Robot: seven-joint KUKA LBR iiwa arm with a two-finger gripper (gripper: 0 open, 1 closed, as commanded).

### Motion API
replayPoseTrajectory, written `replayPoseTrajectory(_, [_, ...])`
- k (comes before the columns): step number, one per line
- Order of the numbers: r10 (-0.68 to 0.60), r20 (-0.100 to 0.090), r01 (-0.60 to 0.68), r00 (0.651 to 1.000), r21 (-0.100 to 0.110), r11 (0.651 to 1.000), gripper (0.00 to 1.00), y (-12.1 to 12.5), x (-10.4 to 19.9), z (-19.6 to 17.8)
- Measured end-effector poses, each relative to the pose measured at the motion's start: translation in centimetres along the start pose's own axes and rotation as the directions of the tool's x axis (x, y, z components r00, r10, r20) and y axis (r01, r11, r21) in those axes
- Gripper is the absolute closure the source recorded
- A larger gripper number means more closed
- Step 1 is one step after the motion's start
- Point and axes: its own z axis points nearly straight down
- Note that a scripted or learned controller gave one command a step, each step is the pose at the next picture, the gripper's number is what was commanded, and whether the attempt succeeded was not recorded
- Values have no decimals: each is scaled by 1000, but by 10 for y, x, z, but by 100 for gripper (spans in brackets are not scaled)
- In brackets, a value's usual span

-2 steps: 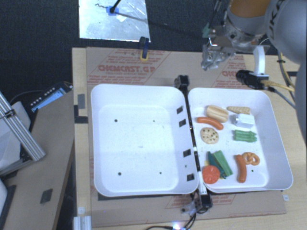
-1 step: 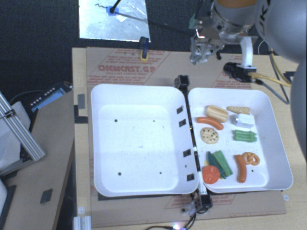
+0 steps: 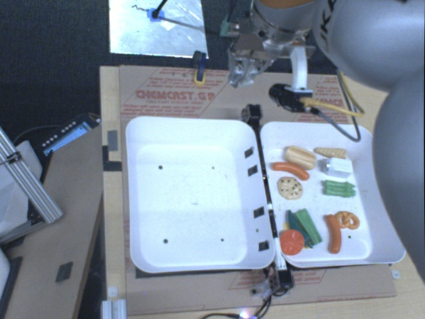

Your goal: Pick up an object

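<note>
- Fingers of the gripper (image 3: pixel 244 74) are too blurred to read from this slant; I cannot tell whether they are spread or pressed together, and no object is visible in the gripper.
- It hangs high over the far edge of the bench, beyond both bins and roughly in line with the divider between them.
- All candidates lie in the right bin (image 3: pixel 332 261): a bun (image 3: pixel 300 155), a red sausage (image 3: pixel 290 170), a round cookie (image 3: pixel 289 188), a white block (image 3: pixel 337 167), green beans (image 3: pixel 339 189), a pretzel (image 3: pixel 345 219) and a red tomato (image 3: pixel 291 242), among others.
- The left bin (image 3: pixel 143 135) offers nothing to pick.
- Judged from this, the step in hand is the approach: the arm must travel toward the camera and to the right, then descend.
- To do it well, choose a piece with free space on two sides. The green beans and the cookie look well apart from their neighbours, so both look like good picks.
- The tomato sits just beside a dark green piece and near the bin wall, so it is likely a poorer choice, as it may roll away.
- Line the grip across the object's narrow width, come straight down, and close only once low enough to straddle it.
</note>
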Motion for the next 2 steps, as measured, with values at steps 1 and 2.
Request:
replayPoseTrajectory(1, [2, 1, -2, 1000, 4, 1000, 100, -52, 40, 6])
replayPoseTrajectory(2, [2, 0, -2, 1000, -5, 1000, 100, 3, 59, -23])
